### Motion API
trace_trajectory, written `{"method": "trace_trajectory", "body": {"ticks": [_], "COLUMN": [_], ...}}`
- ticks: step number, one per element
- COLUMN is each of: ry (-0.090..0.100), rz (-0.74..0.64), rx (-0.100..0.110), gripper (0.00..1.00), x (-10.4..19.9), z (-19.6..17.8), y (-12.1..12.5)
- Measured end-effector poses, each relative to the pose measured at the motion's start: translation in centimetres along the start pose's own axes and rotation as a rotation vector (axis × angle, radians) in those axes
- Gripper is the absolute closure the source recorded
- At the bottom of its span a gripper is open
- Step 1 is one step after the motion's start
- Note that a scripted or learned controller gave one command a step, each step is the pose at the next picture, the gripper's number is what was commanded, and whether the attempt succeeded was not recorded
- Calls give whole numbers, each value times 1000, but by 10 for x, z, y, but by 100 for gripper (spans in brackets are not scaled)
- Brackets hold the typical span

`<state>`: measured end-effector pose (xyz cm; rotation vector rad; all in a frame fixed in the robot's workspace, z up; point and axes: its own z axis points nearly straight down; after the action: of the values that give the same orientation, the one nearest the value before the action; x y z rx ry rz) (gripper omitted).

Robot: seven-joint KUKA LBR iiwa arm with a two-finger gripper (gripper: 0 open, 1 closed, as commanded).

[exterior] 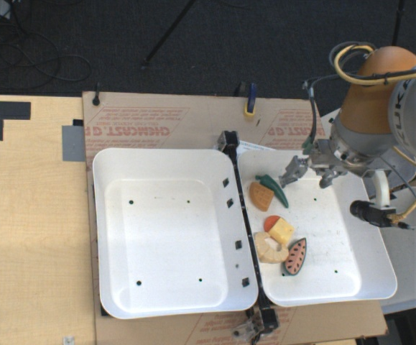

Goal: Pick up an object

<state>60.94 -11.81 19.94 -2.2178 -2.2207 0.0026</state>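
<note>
My gripper point(310, 172) hangs over the back of the right bin point(351, 264), its two fingers spread apart with nothing between them. Just left of it lie a green pepper-like piece point(274, 188) and an orange-brown bread-like piece point(261, 195). Nearer the front sit a red piece point(271, 223), a yellow block point(282, 231), a pale beige piece point(268, 249) and a watermelon slice point(294, 256), clustered close to the bin's left wall.
The left bin point(164, 228) sits beside the right one, joined by a black divider with clips point(238, 214). A blue clamp point(250, 106) stands at the cardboard's back edge. Cables and a black fitting point(369, 211) hang off the arm over the right bin's right side.
</note>
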Motion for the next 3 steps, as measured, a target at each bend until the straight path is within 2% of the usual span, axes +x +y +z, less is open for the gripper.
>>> {"method": "trace_trajectory", "body": {"ticks": [1,2,3], "ry": [-1,0,-3], "rz": [2,8,3], "rx": [0,3,-1], "gripper": [0,100,100], "x": [33,31,-22], "z": [102,93,113], "y": [-19,-19,-3]}}
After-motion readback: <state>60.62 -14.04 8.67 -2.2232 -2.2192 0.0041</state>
